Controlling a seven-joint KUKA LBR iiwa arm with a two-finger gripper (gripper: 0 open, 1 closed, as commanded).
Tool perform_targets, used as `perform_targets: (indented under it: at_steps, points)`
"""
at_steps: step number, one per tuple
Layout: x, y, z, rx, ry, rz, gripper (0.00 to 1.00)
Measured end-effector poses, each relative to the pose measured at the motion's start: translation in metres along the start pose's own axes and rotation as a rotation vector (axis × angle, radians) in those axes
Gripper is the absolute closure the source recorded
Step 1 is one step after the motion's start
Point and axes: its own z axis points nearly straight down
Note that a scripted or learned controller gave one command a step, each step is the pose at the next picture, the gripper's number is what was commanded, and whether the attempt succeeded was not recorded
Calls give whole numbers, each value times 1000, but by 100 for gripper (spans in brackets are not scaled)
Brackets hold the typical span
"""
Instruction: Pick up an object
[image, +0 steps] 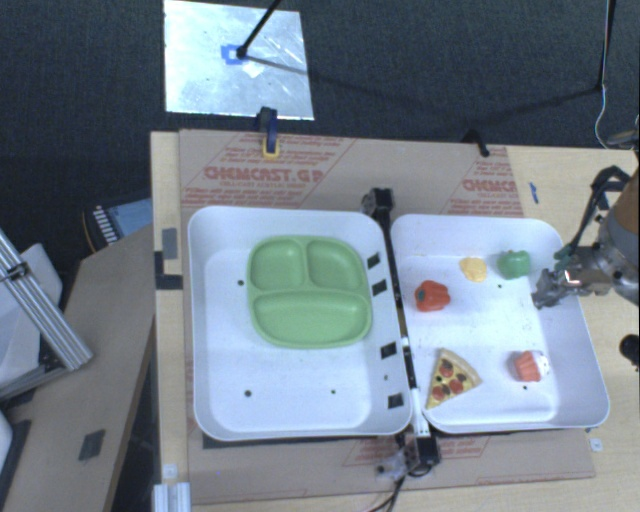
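The right bin (570, 400) holds several small toy foods: a red pepper (431, 296), a yellow piece (473, 268), a green piece (514, 263), a pizza slice (451, 377) and a red-and-white piece (529, 366). My gripper (551, 288) hangs at the bin's right edge, just right of the green piece and apart from it. Nothing shows between its fingers.
The left bin (215, 400) carries a green divided plate (307, 291). A black clip strip (392, 330) runs between the two bins. Cardboard (330, 165) lies under both. A foil sheet (238, 60) sits at the back, and an aluminium frame (40, 310) stands at the left.
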Motion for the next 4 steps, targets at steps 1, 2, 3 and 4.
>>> perform_targets:
  at_steps: [1,2,3,4]
  points:
    - [47,-9,6,4,3,-4,100]
    - [110,-12,5,5,3,-5,100]
    - [169,-18,11,5,3,-4,100]
    - [219,-14,20,5,3,-4,100]
